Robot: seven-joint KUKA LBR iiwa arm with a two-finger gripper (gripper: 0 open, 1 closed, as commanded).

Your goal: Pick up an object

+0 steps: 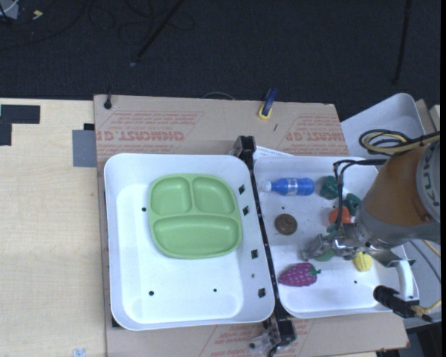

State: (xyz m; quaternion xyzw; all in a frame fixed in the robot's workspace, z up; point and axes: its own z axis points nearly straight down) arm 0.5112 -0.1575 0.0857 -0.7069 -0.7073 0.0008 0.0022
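Note:
My gripper [321,248] hangs low over the right bin [320,307], near its middle. Just below and left of it lies a purple bunch of grapes [297,275]. A brown disc [285,224] rests up and left of the gripper. A small yellow object [363,261] sits right of the gripper, partly under the wrist. An orange-red object [340,216] and a dark teal object [328,188] lie farther back, by the arm. A blue bottle [291,187] lies on its side near the bin's far wall. Nothing shows between the gripper's tips.
The left bin [126,281] holds a green divided plate [194,216]. A black divider [257,229] runs between the two bins. The grey and orange arm [401,195] covers the right bin's right side.

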